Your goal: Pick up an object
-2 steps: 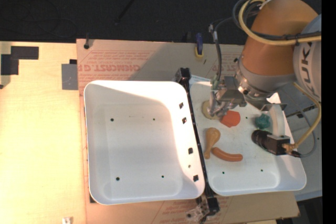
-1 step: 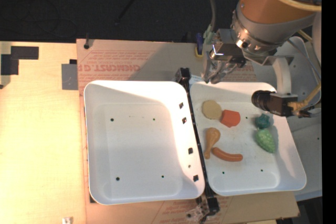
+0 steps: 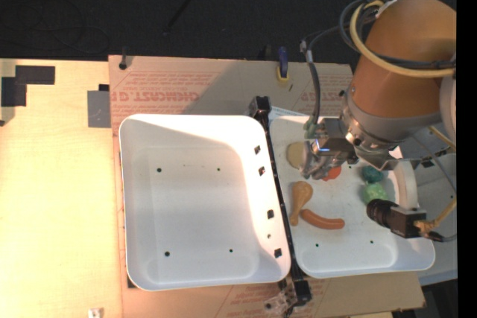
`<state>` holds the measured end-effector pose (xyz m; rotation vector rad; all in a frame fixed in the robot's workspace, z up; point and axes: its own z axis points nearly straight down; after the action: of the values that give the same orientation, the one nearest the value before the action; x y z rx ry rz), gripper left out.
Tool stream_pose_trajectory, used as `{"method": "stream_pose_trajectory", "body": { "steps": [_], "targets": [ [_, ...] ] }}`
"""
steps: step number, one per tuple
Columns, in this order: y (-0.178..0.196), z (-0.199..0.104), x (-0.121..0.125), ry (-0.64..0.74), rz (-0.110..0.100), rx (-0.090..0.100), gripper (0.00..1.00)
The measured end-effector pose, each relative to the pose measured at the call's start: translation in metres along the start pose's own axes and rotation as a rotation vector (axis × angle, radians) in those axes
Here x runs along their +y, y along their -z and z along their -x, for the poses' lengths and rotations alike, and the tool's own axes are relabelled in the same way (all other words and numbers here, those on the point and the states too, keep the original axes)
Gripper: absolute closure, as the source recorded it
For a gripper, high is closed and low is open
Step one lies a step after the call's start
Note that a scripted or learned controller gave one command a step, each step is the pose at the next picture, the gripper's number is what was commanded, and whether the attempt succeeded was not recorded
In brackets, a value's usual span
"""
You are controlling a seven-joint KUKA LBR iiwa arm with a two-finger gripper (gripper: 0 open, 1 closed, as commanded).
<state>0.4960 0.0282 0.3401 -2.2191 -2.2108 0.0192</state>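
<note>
My gripper [image 3: 319, 169] hangs low in the right bin [image 3: 350, 257], under the orange wrist of the arm. A small red object [image 3: 333, 173] lies right beside its tip, partly hidden by it. A round tan piece [image 3: 297, 155] sits just to the gripper's left. Below it lie a tan pear-shaped toy [image 3: 299, 199] and an orange-brown sausage [image 3: 323, 220]. A teal object [image 3: 371, 176] and a green one [image 3: 376, 191] rest further right. I see nothing clearly held.
The left bin [image 3: 149, 160] stands beside the right one, with a black clip strip [image 3: 270, 190] along their shared edge. A black cylindrical fitting [image 3: 391, 216] with cables sits over the right bin's right side. The arm's body covers the bin's far right corner.
</note>
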Motion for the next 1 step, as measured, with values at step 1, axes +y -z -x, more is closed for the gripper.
{"method": "stream_pose_trajectory", "body": {
  "steps": [1],
  "targets": [
    [-0.08,0.0651,-0.0215,-0.004,0.002,0.001,1.0]
  ]
}}
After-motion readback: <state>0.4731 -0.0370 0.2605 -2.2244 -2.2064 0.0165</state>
